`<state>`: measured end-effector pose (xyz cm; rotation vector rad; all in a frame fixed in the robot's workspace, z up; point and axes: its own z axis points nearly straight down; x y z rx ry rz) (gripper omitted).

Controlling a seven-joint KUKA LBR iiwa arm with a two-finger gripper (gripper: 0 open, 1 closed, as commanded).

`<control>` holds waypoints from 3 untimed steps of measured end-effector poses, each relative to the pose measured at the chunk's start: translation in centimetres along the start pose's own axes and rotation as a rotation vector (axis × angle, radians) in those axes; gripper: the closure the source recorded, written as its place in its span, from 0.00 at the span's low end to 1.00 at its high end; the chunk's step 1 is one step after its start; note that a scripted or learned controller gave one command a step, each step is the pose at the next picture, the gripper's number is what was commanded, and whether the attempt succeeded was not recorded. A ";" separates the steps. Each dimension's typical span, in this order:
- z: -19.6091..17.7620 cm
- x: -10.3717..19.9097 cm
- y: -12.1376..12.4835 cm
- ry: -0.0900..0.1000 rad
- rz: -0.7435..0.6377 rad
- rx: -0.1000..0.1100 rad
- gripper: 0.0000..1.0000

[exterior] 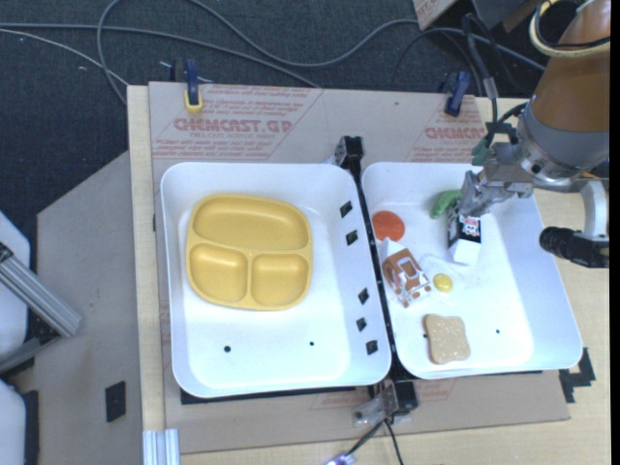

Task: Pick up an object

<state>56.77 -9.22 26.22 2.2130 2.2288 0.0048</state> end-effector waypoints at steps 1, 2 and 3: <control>1.4 5.6 2.2 0.001 0.000 0.001 1.00; 2.7 11.3 3.4 0.000 0.001 0.002 1.00; 3.8 15.9 5.4 -0.001 0.002 0.001 1.00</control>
